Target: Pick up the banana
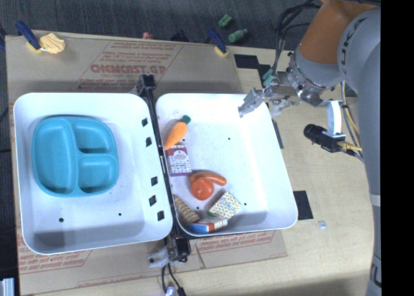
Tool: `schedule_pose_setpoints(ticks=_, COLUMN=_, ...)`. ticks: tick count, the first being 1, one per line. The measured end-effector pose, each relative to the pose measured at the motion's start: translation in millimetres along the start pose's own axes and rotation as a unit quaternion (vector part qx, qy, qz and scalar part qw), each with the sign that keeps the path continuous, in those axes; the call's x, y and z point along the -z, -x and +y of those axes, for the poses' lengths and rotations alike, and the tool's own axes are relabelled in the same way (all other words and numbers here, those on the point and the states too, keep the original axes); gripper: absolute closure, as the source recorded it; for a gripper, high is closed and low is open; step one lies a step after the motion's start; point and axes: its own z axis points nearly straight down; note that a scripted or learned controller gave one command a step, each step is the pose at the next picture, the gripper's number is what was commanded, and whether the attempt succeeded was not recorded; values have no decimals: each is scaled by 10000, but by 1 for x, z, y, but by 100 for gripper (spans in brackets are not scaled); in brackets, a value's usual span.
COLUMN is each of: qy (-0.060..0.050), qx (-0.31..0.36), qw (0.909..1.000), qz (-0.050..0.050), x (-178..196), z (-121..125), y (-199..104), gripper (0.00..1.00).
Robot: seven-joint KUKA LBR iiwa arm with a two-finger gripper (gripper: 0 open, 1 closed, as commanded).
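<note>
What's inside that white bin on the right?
The right bin holds a carrot, a small carton, an orange-red toy, a patterned packet and a woven piece. Whatever lies beneath the packet is covered; no clear banana.

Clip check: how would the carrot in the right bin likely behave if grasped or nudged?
The carrot looks like a small plastic toy, so probably light and stiff. Its rounded, tapered body may roll if nudged or slip from a grip. It lies close to the small carton, which could crowd the pincer.
</note>
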Motion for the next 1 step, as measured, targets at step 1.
schedule_pose_setpoints(ticks=1, qy=-14, qx=-1631, qw=9866, qz=12, x=-87, z=-20, y=-57, gripper=0)
